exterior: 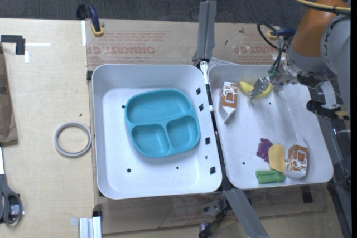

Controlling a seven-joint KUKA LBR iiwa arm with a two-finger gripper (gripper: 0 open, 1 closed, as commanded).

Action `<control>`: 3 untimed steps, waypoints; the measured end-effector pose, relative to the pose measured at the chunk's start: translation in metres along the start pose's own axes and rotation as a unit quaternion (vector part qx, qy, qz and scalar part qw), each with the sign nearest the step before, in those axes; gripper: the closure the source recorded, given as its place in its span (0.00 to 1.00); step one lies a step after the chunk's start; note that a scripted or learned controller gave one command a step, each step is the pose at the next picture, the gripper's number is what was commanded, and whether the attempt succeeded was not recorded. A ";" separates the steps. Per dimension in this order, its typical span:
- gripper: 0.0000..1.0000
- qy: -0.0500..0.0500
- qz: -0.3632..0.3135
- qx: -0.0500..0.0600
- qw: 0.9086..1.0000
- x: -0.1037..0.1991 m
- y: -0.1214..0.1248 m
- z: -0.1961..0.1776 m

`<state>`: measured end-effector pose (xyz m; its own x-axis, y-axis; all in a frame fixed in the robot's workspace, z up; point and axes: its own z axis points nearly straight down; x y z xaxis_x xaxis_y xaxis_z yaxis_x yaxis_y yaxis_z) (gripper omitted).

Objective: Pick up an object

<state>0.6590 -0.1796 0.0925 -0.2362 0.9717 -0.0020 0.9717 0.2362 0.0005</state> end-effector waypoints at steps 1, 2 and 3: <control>0.00 0.002 -0.203 0.004 0.979 0.019 0.002 0.002; 1.00 0.000 -0.202 0.002 0.979 0.018 0.004 -0.009; 0.00 0.000 -0.202 0.001 0.979 0.018 0.004 -0.009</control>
<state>0.6584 -0.1609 0.1012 -0.6020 0.7985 -0.0016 0.7985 0.6019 -0.0026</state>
